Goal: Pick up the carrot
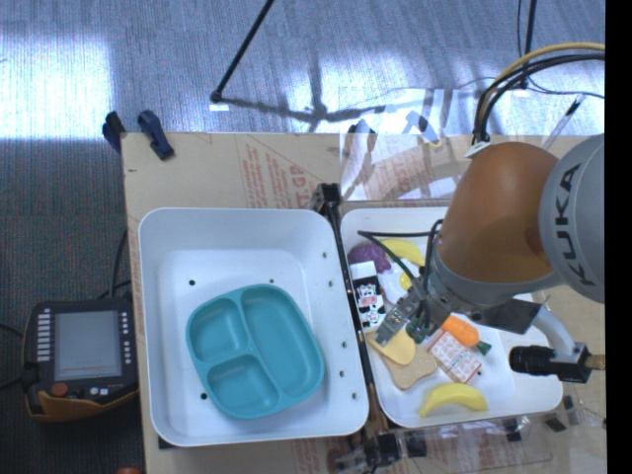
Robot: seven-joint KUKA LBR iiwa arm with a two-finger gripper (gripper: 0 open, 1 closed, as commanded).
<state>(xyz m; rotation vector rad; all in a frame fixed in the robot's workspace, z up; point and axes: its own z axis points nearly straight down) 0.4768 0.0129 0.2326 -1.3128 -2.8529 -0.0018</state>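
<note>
carrot [461, 331], short, orange, green end

Even overhead light, fairly bright. Pale glare patch on the floor [59, 67] top left, reflections off clear sheet [395, 126] behind the desk [237, 166]. White bins slightly washed out. Soft shadows. Overall mild blur, low resolution, small items indistinct.

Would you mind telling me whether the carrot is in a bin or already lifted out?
In the bin. The carrot lies in the right bin beside the gripper, among the other toy foods.
</note>
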